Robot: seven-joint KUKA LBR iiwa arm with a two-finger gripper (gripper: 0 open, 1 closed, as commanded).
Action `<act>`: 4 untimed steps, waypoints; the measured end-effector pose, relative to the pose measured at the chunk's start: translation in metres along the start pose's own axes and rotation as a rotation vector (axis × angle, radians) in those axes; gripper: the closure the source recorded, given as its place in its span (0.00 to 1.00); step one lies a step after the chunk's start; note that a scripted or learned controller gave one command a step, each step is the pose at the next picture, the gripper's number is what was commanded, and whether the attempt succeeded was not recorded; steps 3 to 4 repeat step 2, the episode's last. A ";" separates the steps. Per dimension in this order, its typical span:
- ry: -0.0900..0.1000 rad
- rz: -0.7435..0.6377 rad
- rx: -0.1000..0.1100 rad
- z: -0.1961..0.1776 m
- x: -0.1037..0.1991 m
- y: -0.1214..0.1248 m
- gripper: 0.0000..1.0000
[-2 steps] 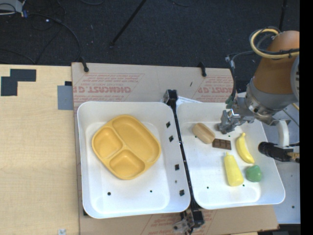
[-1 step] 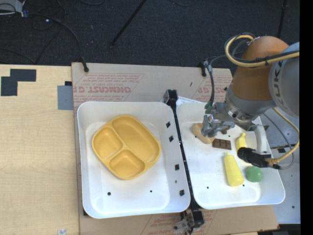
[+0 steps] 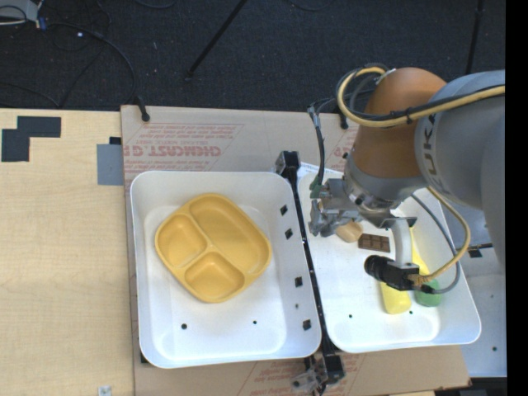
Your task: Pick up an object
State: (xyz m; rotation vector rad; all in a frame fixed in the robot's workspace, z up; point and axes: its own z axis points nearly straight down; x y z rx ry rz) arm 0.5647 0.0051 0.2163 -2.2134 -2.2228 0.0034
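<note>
I count two white bins: one (image 3: 157, 320) at lower left, one (image 3: 462, 324) at lower right. One yellow tray (image 3: 213, 246) with three compartments. At right: one tan block (image 3: 349, 232), one brown block (image 3: 376, 242), one yellow item (image 3: 397, 297), one green item (image 3: 429, 295).

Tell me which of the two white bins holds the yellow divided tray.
The left bin. The yellow tray lies alone in it; the right bin holds small items and has the tool over it.
</note>
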 end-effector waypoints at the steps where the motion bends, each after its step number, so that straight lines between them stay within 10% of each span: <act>1: 0.000 -0.001 0.000 0.006 0.056 -0.005 1.00; 2: -0.001 -0.001 0.000 0.005 0.106 -0.012 1.00; 4: -0.001 -0.001 0.000 0.005 0.106 -0.012 1.00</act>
